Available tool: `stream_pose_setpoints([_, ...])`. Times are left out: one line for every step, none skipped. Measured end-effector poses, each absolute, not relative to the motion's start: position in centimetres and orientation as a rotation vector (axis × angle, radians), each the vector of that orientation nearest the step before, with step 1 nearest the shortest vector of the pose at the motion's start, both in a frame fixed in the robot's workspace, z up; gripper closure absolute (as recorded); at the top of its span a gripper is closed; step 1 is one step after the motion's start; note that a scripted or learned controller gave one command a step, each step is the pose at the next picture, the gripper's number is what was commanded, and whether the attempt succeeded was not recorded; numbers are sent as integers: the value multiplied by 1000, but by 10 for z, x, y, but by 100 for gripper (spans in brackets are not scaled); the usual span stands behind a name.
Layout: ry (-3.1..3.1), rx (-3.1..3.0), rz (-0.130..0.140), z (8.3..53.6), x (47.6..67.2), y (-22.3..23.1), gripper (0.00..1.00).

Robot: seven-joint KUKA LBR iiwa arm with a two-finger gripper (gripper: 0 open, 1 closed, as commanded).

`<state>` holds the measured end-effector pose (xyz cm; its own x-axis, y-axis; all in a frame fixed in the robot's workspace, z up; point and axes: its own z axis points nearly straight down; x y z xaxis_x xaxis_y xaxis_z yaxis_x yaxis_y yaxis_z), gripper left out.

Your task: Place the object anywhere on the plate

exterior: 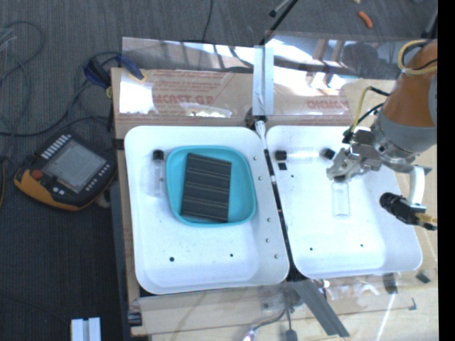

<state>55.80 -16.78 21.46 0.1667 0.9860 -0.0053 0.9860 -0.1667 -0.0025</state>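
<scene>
Progress looks close to complete, as far as we can judge. We take the teal plate (244, 190) as our landmark; it sits in the middle of the left bin (206, 261). A dark ribbed block (206, 186), which we read as the task's object, lies flat on the plate, near its centre and well inside its rim, tilted a little against the plate's edges. Nothing is touching it.

Well to the right of the plate, across the seam between the bins, the hand (344, 168) hangs over the right bin (355, 254). We see nothing between its parts, but at this slant and size we cannot tell whether it is apart or together. Just below it, and equally far from the plate, a clear vial (342, 200) lies on the right bin's floor. A second clear vial with a black cap (156, 168) lies just off the plate's left rim, touching the bin floor, not the plate.

If the block is indeed the object, we judge that nothing remains but for the arm to clear away.
</scene>
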Motion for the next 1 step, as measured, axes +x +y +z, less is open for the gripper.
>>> stream_pose_setpoints([2027, 2398, -8, 215, 558, -168, 0])
